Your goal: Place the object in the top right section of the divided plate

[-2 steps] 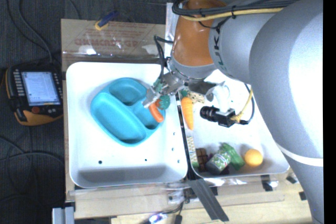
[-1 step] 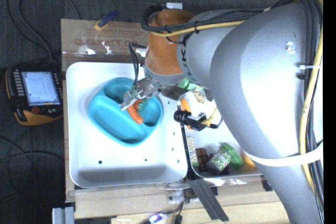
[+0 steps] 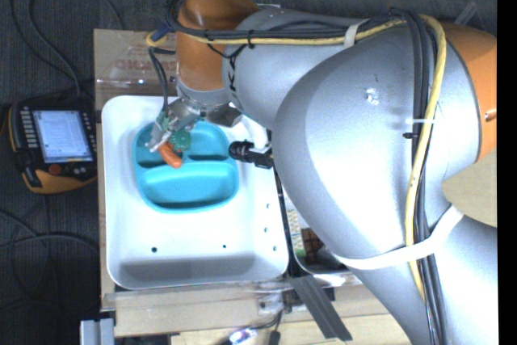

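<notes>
Here, gripper point(image 3: 172, 133) low over the blue divided plate point(image 3: 190, 190) in the left white bin point(image 3: 129, 246), above its upper sections. Orange carrot-like object point(image 3: 170, 157) just below the tips, touching the plate. Grip on it: cannot tell.

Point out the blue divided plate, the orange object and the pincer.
blue divided plate point(image 3: 190, 188): camera view, floor of its large lower section.
orange object point(image 3: 170, 157): camera view, middle of its body.
pincer point(image 3: 171, 135): camera view, between the fingertips, above the plate.
</notes>
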Robot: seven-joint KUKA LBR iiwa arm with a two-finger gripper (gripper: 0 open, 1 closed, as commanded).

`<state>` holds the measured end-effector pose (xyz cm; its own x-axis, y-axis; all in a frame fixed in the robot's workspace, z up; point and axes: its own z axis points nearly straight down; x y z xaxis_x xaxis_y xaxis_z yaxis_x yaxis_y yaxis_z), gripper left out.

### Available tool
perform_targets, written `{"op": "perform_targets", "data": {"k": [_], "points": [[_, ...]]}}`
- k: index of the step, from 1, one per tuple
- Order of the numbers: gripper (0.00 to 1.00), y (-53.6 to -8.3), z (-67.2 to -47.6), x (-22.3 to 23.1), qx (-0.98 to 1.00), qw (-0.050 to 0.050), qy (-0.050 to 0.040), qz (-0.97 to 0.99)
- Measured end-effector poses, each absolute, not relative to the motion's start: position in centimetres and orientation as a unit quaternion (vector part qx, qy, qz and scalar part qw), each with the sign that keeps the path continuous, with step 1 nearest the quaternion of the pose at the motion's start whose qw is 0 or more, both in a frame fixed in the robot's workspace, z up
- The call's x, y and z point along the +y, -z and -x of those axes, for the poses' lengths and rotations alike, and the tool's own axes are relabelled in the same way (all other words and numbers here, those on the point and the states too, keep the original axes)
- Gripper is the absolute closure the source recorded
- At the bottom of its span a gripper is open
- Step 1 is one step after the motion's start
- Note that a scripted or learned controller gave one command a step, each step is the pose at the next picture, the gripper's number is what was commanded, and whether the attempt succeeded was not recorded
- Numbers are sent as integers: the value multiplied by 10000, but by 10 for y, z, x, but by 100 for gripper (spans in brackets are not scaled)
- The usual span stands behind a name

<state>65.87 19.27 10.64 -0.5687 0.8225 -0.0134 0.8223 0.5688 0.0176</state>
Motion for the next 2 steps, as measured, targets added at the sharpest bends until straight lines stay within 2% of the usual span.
{"op": "perform_targets", "data": {"k": [2], "points": [[100, -123, -658, 190, 8851, 112, 11, -4652]]}}
